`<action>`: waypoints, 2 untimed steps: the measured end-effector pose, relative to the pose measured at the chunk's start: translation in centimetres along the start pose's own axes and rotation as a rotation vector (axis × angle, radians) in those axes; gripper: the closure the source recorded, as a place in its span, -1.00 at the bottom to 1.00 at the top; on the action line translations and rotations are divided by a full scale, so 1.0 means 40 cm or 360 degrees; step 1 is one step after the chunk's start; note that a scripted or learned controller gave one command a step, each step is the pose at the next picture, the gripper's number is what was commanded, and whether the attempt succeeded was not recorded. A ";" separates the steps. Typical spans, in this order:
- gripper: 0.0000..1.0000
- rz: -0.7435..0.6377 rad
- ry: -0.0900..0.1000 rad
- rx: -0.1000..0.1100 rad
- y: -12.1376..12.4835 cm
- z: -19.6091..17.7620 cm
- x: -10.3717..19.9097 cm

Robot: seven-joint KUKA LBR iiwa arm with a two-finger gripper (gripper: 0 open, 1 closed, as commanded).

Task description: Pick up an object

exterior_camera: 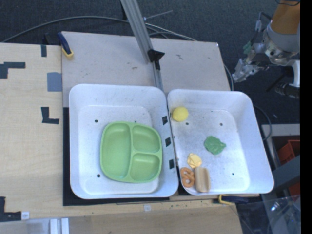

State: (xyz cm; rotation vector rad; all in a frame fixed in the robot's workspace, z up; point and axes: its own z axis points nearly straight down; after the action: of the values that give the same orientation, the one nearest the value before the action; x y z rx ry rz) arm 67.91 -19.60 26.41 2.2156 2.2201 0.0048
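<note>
Toward seven o'clock from the gripper lies your nearest pick — the yellow ball, at the right bin's eleven-o'clock corner, free of its neighbours. You'll find the gripper outside the bin's far rim; whether it grips or gapes — I cannot tell.

Robotics lab test bench, plywood top with tape marks, two white bins, aluminium camera pole, loose cables, dark carpet floor

bins x2 | green tray x1 | small items x5, all in R bin
</note>
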 end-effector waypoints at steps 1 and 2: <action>1.00 -0.0003 0.0003 0.0011 -0.023 0.005 0.105; 1.00 -0.0005 0.0005 0.0012 -0.071 0.000 0.228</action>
State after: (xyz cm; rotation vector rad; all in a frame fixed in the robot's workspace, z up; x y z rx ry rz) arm 65.04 -10.49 26.38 2.2172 2.2293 -0.0004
